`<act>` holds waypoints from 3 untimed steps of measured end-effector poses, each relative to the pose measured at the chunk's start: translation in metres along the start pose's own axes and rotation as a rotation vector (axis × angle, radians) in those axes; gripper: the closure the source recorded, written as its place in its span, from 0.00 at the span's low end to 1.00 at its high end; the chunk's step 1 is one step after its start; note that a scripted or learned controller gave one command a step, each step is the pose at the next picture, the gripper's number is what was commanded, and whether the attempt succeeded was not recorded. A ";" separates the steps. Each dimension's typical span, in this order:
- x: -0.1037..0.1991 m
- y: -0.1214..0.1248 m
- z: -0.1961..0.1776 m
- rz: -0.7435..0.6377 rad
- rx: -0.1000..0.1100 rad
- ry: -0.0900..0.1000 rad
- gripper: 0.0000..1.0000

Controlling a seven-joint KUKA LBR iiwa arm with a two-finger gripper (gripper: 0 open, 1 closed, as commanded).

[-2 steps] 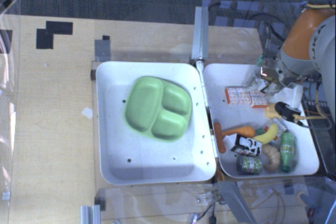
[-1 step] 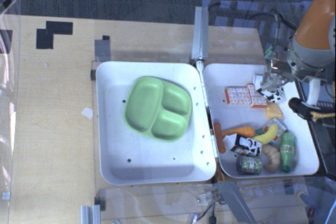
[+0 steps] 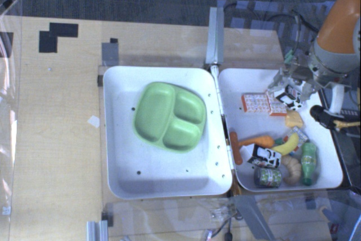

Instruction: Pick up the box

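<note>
While the gripper (image 3: 289, 90) hovers over an orange-patterned box (image 3: 256, 103), print illegible, its grip cannot be judged; white bins (image 3: 169, 186) sit on pale wood.

The two shallow bins, left (image 3: 121, 178) and right (image 3: 237, 84), are plain white on a pale wood bench (image 3: 62, 121) marked with black squares (image 3: 56, 36) at its far left. The sectioned plastic tray (image 3: 169, 115) in the left bin is light green. In the right bin, the flat box (image 3: 258, 103) is orange-red with a white grid pattern; nearer lie an orange carrot (image 3: 256, 141), a yellow banana (image 3: 286, 145), a green bottle (image 3: 308, 162) and a black-and-white patterned packet (image 3: 265, 156). The arm's band (image 3: 338, 28) is orange.
</note>
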State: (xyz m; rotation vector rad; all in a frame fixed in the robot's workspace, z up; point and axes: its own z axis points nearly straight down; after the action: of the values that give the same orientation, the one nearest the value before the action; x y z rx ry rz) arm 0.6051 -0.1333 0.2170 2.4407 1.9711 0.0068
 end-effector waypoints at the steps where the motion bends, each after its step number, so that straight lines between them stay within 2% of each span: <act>1: 0.004 -0.023 0.098 0.154 0.003 0.000 0.00; 2: -0.031 -0.033 0.123 0.244 -0.013 0.004 0.00; 3: -0.020 0.061 0.129 0.247 0.039 -0.004 0.00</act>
State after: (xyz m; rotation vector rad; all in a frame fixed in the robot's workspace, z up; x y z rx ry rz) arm 0.6609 -0.1659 0.0879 2.6886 1.6706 -0.0362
